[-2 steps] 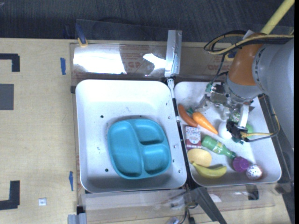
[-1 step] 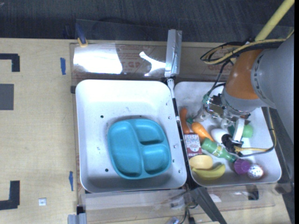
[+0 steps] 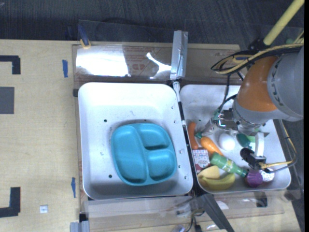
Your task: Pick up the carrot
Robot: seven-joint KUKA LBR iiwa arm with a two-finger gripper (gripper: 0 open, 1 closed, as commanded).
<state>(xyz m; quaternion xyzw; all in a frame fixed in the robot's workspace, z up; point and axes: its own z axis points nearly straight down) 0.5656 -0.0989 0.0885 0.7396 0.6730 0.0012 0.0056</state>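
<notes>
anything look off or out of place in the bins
Nothing looks spilled or broken. The right bin is crowded: the carrot, a banana, a green bottle and a purple piece lie jumbled together, some touching. The left bin holds a blue divided tray, sitting slightly askew.

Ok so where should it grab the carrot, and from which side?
Probably across the carrot's middle, coming from above. It lies flat and slanted in the right bin, thick end toward the bin's middle, so closing across its narrow width fits best. The bottle and banana crowd its lower end, so stay toward the upper half. The end effector is close by.
</notes>
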